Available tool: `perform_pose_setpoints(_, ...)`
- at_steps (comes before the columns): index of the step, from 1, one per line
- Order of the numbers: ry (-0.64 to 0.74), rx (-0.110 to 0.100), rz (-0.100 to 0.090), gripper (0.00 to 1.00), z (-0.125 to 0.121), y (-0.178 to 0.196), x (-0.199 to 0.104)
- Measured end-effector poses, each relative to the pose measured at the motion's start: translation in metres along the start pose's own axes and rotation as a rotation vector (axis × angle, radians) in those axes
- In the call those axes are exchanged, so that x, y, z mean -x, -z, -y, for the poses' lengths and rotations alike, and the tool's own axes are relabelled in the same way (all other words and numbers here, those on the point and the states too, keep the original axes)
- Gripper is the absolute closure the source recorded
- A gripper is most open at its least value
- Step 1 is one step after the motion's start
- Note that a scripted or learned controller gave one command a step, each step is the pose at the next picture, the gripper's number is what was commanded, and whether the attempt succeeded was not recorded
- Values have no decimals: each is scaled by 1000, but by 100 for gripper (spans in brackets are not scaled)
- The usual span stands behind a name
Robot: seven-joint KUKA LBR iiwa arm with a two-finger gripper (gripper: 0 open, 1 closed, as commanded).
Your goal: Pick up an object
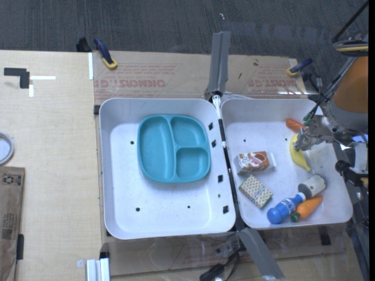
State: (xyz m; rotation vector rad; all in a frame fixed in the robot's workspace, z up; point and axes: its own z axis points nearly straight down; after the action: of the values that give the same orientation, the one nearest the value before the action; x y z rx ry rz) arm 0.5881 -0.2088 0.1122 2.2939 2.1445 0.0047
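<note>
Over the right bin [258, 117], the claw [304, 138] hangs just above a banana [300, 154]. I cannot tell how the claw is set. A blue plate [174, 148] lies in the left bin [117, 174].

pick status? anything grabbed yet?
Done: the gripper is inside the right bin, low over the banana. In hand: nothing visibly between its fingers, so no grasp confirmed. Left: close on an object and lift it. The snack box, patterned packet, blue bottle and carrot lie on the bin floor; the blue divided plate sits in the left bin.
</note>
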Motion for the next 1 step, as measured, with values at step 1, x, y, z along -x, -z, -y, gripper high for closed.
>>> perform_pose_setpoints(1,0,-2,-2,0,0,-1,-1)
